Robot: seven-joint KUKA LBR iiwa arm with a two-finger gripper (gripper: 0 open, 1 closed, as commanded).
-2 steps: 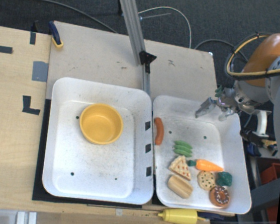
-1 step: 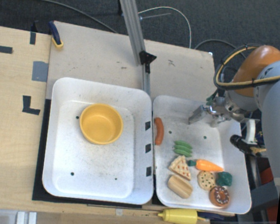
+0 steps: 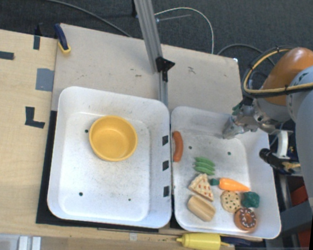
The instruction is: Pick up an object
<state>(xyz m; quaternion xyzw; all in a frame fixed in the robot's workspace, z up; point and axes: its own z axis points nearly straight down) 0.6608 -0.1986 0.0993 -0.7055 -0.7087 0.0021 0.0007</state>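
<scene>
Hovering over right white bin [image 3: 263, 180] top corner: grey two-finger gripper [image 3: 234, 129], jaw state impossible to tell. Nearest target, green plastic pea pods [image 3: 204, 166], below-left, long axis crosswise.

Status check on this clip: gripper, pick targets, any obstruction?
Gripper low over right bin, far end, nothing seen in it. Toy food clustered nearer: sausage, carrot, bread roll. Yellow bowl in left bin. No obstruction seen.

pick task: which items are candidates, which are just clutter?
Candidates, right bin: orange toy sausage, green pea pod, pizza slice, orange carrot, bread roll, cookie, chocolate donut.

Clutter: yellow plastic bowl, yellow mustard bottle.
</scene>
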